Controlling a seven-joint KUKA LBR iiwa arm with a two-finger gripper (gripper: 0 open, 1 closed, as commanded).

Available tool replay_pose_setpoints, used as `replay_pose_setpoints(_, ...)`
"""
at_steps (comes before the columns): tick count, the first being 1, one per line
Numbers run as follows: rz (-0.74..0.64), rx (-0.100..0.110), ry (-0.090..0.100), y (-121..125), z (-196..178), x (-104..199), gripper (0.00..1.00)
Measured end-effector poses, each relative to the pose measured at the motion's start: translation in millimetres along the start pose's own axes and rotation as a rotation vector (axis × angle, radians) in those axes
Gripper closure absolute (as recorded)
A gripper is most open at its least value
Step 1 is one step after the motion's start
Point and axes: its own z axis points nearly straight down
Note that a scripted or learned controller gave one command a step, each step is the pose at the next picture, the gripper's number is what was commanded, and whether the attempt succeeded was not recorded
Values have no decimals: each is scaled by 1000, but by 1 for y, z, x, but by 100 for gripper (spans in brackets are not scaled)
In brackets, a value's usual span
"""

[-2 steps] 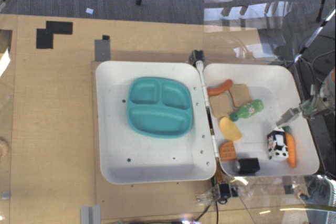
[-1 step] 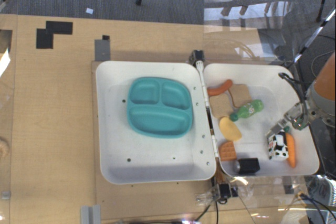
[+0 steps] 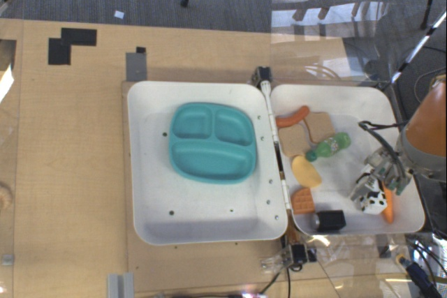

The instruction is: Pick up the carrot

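The carrot (image 3: 388, 206), a small orange stick, lies near the right wall of the right bin (image 3: 349, 95), at its front corner. A black-and-white toy (image 3: 374, 202) rests right against its left side. My gripper (image 3: 378, 176) hangs low at the bin's right side, just above and behind the carrot and the toy. The arm's orange band (image 3: 427, 123) sits at the view's right edge.
In the right bin lie a red sausage (image 3: 292, 116), tan bread slices (image 3: 307, 133), a green bottle (image 3: 330, 146), a yellow piece (image 3: 306, 172), an orange waffle (image 3: 302, 199) and a black block (image 3: 330, 220). A teal divided plate (image 3: 211, 142) sits in the left bin (image 3: 147, 171).
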Motion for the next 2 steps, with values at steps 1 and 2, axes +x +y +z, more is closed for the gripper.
replay_pose_setpoints(1, 0, 0, 0, 0, 0, 0, 0)
replay_pose_setpoints(2, -37, -9, 9, 96, -60, 14, 0)
